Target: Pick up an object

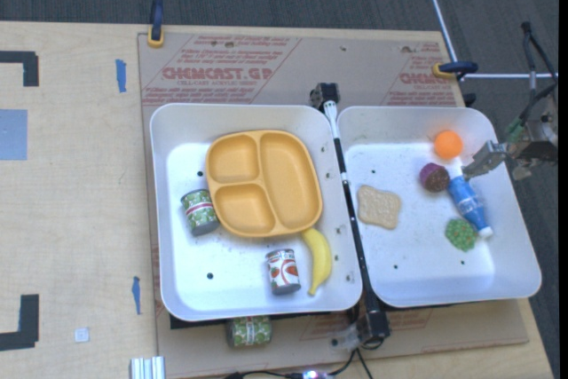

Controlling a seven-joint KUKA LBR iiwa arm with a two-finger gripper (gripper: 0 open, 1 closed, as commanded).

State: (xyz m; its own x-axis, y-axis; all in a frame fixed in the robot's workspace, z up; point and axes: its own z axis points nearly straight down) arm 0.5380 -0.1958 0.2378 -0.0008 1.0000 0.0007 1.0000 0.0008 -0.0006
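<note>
My end effector [491,157] hangs at the right edge of the right bin [524,280]; whether it is spread or pressed together I cannot tell. The nearest thing to take is the blue bottle [467,201], lying in that bin just down and left of me, its long axis running from upper left to lower right. Crowding it are an orange ball [448,144] and a dark purple fruit [434,177] above, and a green lump [461,234] below. A slice of toast [379,207] lies farther left.
</note>
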